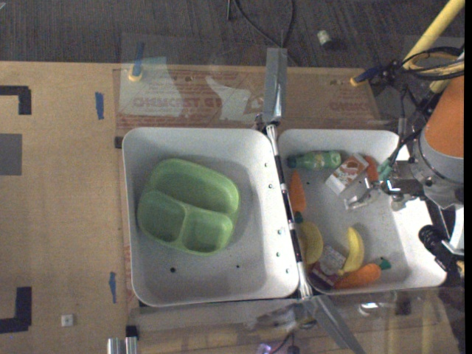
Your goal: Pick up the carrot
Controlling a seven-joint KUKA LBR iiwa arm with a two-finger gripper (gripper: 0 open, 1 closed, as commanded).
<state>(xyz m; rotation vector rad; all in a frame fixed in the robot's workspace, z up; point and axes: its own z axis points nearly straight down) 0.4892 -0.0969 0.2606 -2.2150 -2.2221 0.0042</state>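
Poised over the right-hand shallow white bin (413, 268), the grey arm's two-finger gripper (359, 196) hangs with jaws seemingly parted and holding nothing. The orange tapered carrot (296, 191) lies at nine o'clock of it, against the bin's left wall, beside a green bottle (316, 159).

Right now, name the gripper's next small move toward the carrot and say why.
Probably move toward the bin's near edge, then descend: the gripper hovers by the small carton, while the carrot lies at the near edge of the right bin, beside the banana.
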